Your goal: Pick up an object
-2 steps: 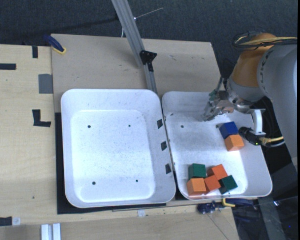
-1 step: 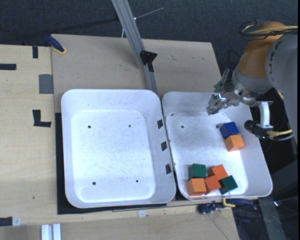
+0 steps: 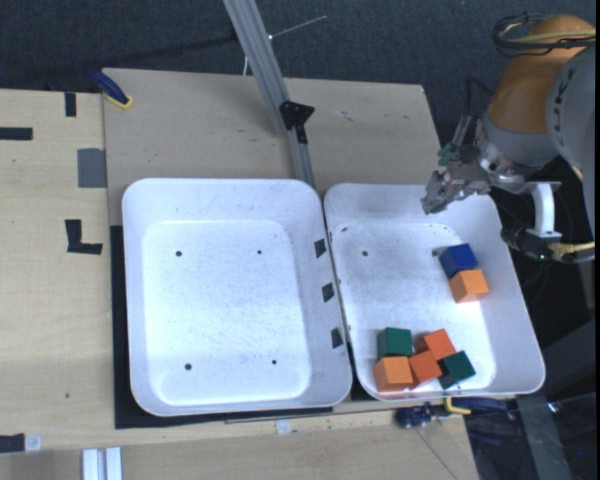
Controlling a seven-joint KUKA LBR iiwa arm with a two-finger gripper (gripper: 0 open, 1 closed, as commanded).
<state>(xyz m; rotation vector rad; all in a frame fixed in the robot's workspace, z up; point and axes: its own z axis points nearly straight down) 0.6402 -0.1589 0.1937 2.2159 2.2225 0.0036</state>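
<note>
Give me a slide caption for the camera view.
Gripper over the right bin's far edge; blue, orange and green blocks lie nearer.

You have two shallow white plastic bins side by side, the left bin (image 3: 145, 218) touching the right bin (image 3: 380, 208). In the right one, a blue cube (image 3: 458, 257) sits just behind an orange cube (image 3: 469, 285) (touching), and near its front wall cluster a green cube (image 3: 394, 342), two orange cubes (image 3: 393, 372) (image 3: 438, 345) and a dark green cube (image 3: 457, 367).

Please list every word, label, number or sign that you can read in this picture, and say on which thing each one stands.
None can be read.
Blocks: plain coloured faces, no print.
White bins: only dark specks and small dots, no letters.
Bench: black tape pieces and a grey patch, which spell nothing.
Arm: no legible label; any marking is too small or blurred to tell.
</note>
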